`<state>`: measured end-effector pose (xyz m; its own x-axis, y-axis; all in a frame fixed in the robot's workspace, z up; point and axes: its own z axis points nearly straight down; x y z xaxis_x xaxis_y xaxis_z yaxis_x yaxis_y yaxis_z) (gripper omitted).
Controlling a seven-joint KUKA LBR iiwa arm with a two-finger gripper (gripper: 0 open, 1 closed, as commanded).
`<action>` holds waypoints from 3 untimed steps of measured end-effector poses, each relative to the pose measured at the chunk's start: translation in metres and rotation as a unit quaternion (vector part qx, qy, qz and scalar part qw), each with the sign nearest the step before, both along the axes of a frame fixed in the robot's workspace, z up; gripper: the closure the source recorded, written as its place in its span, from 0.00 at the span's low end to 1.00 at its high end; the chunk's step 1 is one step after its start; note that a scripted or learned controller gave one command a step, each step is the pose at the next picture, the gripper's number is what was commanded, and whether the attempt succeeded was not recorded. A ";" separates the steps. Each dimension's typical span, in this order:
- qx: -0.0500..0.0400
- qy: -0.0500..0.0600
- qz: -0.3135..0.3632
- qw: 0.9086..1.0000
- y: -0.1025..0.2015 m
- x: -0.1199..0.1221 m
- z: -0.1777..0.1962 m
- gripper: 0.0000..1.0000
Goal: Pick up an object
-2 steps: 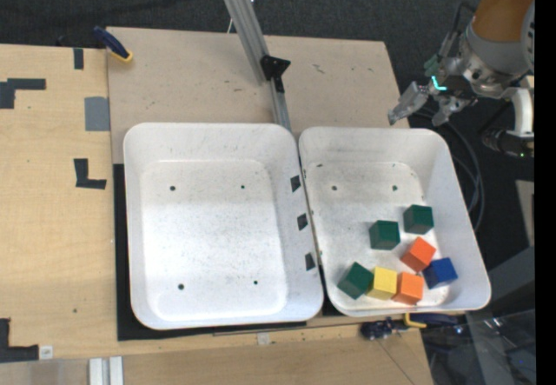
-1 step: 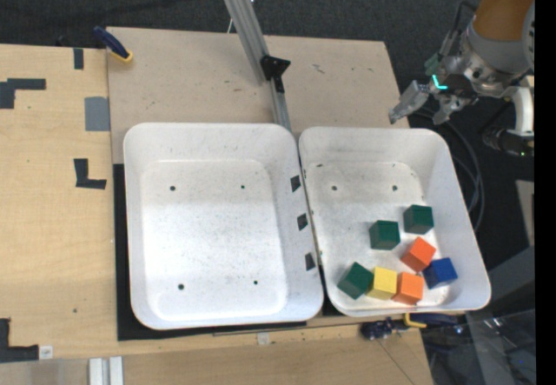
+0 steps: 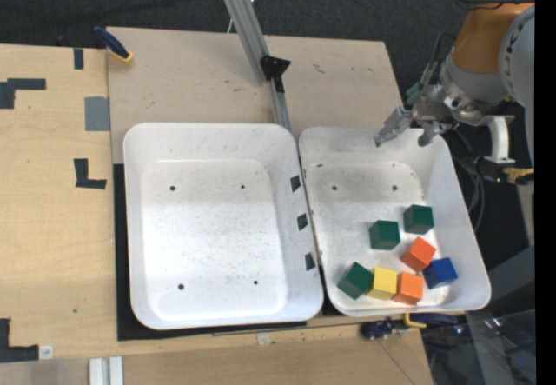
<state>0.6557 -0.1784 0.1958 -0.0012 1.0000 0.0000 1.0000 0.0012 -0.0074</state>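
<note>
Pincer sits at upper right of the frame, above the top rim of the right shallow white plastic bin. Its two dark fingers are spread apart with nothing between them, so open and not gripping anything. Grey arm with orange band comes in from the upper right corner.

Task things all lie in the lower right part of the right bin, well apart from the pincer and lower in the frame. Two dark green cubes sit highest: one mid-bin, the other just right of it and slightly higher. Orange cube is just below those two, tilted. Blue cube is just right of and below it, near the bin's right wall. Along the bottom edge, a row: third dark green cube at left, yellow cube touching it, second orange cube touching the yellow one.

Left shallow white plastic bin fills the centre left of the frame, speckled with dark marks. Light wooden tabletop carries both bins. Slanted grey metal pole runs from top centre down to the gap between the bins. Blue and yellow clamp lies at upper left.
</note>
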 end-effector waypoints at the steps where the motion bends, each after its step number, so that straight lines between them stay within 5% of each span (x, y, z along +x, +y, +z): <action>1: 0.000 0.000 0.000 1.000 -0.004 -0.007 -0.047 0.00; 2: 0.000 0.000 0.000 1.000 -0.003 -0.009 -0.102 0.00; 3: 0.000 -0.003 0.001 1.000 -0.002 -0.007 -0.088 1.00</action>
<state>0.6490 -0.1807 0.1077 -0.0034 1.0000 -0.0007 1.0000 0.0034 -0.0019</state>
